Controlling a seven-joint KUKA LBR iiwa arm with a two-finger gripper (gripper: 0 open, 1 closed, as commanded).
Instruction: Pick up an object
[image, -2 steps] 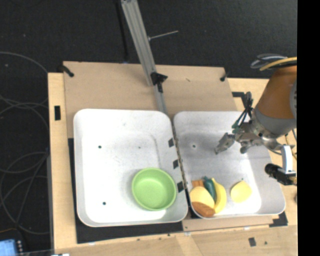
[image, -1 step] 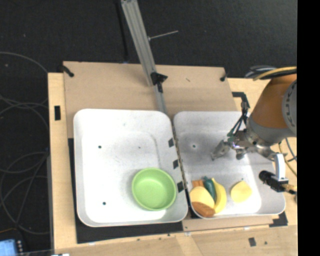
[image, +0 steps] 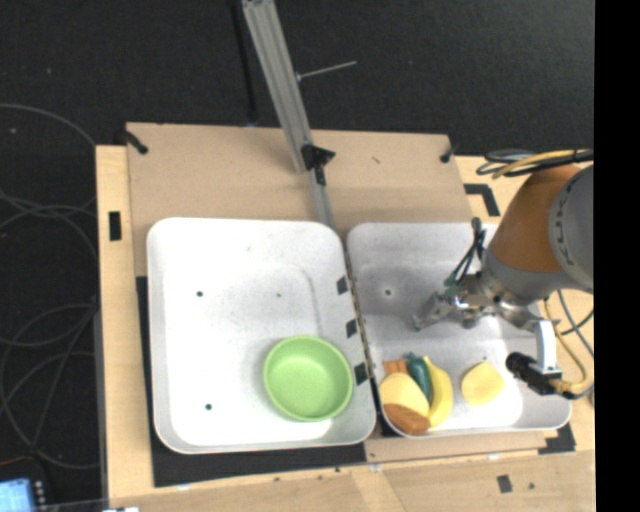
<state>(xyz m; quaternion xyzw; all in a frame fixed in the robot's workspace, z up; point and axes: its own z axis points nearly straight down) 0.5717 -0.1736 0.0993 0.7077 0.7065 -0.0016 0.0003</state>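
In the right bin (image: 400, 250), my gripper (image: 432, 312) hangs low over the bare middle of the floor, its fingers pointing left. Nothing shows between them. A cluster of toy food (image: 415, 393) in yellow, orange and green lies at the bin's front left corner, below and left of the gripper. A small yellow piece (image: 482, 383) lies to the cluster's right, in front of the wrist. A light green bowl (image: 307, 376) sits in the left bin (image: 220, 270) near its front right.
The orange-banded arm (image: 535, 235) reaches in from the right over the right bin's edge. A grey metal post (image: 285, 90) rises from the back, between the bins. Cables trail by the wrist at the right bin's front right corner.
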